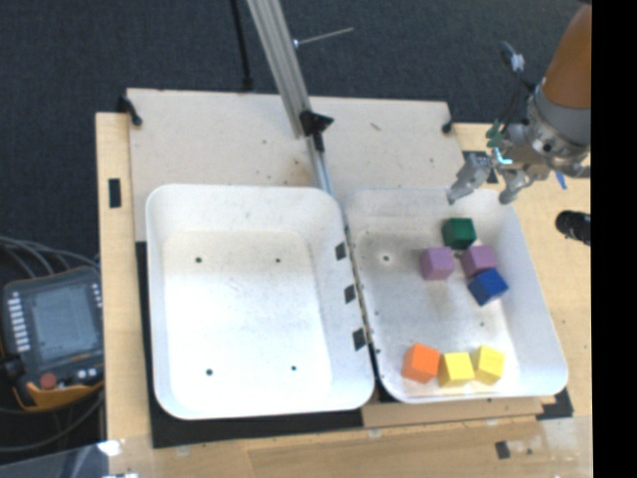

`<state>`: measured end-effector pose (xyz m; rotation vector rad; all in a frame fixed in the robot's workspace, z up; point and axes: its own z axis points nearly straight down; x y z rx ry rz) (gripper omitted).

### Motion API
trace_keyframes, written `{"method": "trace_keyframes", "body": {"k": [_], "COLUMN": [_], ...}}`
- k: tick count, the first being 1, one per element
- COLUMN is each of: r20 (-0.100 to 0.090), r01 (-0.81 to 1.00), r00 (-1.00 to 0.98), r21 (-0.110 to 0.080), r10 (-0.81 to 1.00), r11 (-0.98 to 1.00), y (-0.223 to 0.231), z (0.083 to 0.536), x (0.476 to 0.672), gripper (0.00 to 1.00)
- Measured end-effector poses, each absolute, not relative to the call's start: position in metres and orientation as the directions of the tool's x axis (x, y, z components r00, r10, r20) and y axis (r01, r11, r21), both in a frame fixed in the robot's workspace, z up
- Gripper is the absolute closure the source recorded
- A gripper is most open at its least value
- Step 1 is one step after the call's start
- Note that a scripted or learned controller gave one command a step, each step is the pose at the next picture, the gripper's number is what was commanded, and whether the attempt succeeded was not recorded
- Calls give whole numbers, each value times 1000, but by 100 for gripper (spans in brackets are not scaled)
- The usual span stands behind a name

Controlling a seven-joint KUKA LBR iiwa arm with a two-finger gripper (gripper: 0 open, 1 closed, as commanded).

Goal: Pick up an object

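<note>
Blocks are the candidates here, all lying in the right bin (537,317): a green block (459,232) near the far rim, two purple blocks (436,263) and (480,258) just below it, and a blue block (488,286) touching the second purple one. Along the near edge an orange block (421,362) sits beside two yellow blocks (457,367) and (490,363). The end effector (486,184) hovers over the far rim of that bin, its fingers spread with nothing between them, above and slightly right of the green block. The left bin (159,267) sits alongside on the desk (219,137).

The risk, as I judge it, is crowding: the green, purple and blue blocks cluster tightly, so a descending finger may land on a neighbour or shove the target aside. The bin's raised rim near the green block could also catch a finger.
</note>
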<state>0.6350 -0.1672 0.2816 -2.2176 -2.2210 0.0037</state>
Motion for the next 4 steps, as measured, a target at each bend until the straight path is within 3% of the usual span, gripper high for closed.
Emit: {"method": "trace_keyframes", "body": {"k": [1, 3, 4], "r20": [-2, -2, -2], "r01": [1000, 1000, 1000], "r00": [-3, -7, 1], "r21": [1, -4, -4], "r10": [1000, 1000, 1000], "r11": [3, 7, -1], "y": [-168, -159, -170], "z": [285, 192, 142], "x": [636, 645, 639], "gripper": [0, 0, 0]}}
